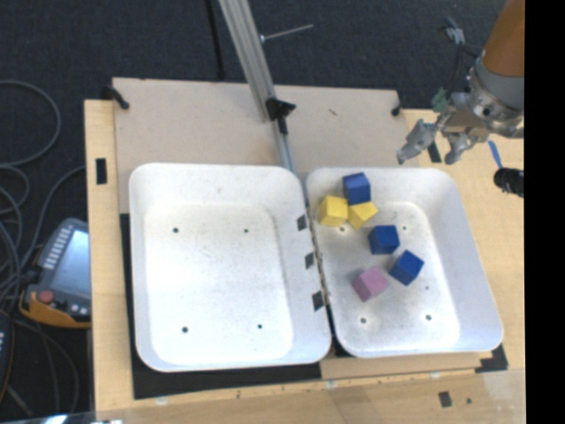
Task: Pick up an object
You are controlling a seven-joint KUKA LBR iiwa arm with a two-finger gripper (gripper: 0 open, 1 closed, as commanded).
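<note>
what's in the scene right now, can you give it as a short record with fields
arm: reaches in from the right, orange band above the wrist
gripper: open, holding nothing, above the far right corner of the right bin
left bin: white, shallow, beside the right bin
blue cubes: three, at
yellow cubes: two, touching, at and
pink cube: nearest the camera, close to the lowest blue cube
pick status: not yet begun
</note>
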